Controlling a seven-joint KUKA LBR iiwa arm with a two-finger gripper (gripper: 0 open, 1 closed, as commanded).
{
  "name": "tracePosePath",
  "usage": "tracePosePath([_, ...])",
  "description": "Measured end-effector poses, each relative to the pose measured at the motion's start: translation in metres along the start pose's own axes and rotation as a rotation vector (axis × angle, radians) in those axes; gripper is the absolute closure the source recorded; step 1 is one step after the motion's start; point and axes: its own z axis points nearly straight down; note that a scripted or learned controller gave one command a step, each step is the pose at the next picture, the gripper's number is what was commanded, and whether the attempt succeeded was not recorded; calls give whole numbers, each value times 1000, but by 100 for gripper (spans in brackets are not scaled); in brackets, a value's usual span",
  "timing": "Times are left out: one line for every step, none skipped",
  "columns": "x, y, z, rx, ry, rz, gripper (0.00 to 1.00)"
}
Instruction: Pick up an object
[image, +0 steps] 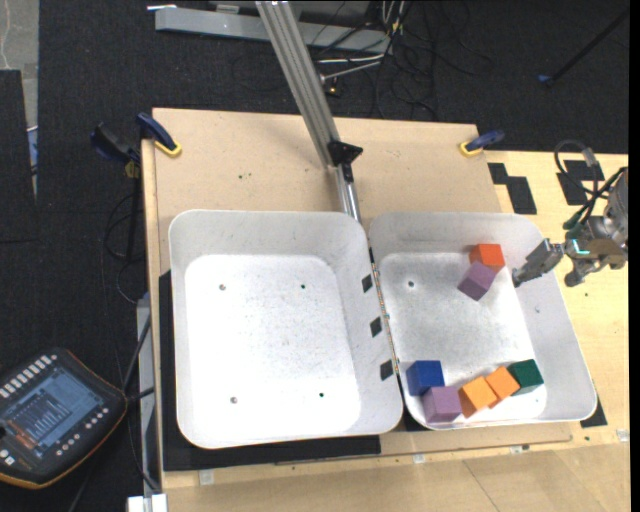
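The right bin (560, 330) holds several blocks. An orange cube (488, 255) sits near its back right, touching a purple block (477, 281) just in front of it. Along the front lie a blue cube (425, 376), a purple cube (442, 403), two orange blocks (478, 392) (500, 381) and a green cube (525, 376). My gripper (548, 272) hovers over the bin's right rim, a little to the right of the orange cube and purple block. It is open, with nothing between its fingers.
The left bin (200, 300) lies beside the right one, sharing a middle rim. A metal pole (310, 90) slants down to the bench's back edge. Clamps (158, 134) (480, 143) sit at the back corners. A teach pendant (50, 410) lies off the bench at lower left.
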Motion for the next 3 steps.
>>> tracePosePath([0,1,-2,-4,-1,-1,0])
tracePosePath([7,9,52,1,0,-2,0])
tracePosePath([9,5,116,3,1,2,0])
